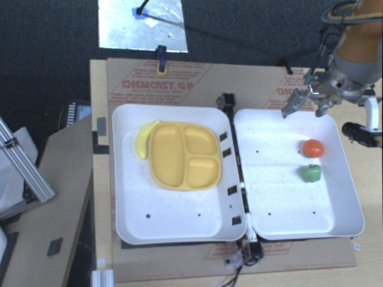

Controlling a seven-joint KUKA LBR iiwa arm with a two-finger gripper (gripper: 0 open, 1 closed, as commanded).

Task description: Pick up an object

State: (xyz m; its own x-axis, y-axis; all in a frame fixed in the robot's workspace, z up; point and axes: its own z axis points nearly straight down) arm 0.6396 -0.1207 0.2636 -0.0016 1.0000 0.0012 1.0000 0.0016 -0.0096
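Camera view: two white bins on a bench, gripper above the far rim of the right bin.

You will find the round orange-red object lying in the right bin, toward its right wall, with a green object just beside it on the near side; whether the two touch cannot be told. The gripper hangs over the bin's far rim, well apart from both, its two fingers spread and nothing between them. In the left bin you see a yellow three-compartment tray with a banana against its left edge. Both bins rest on a brown printed board on the bench; beyond it lies dark carpet with a shiny metal sheet.
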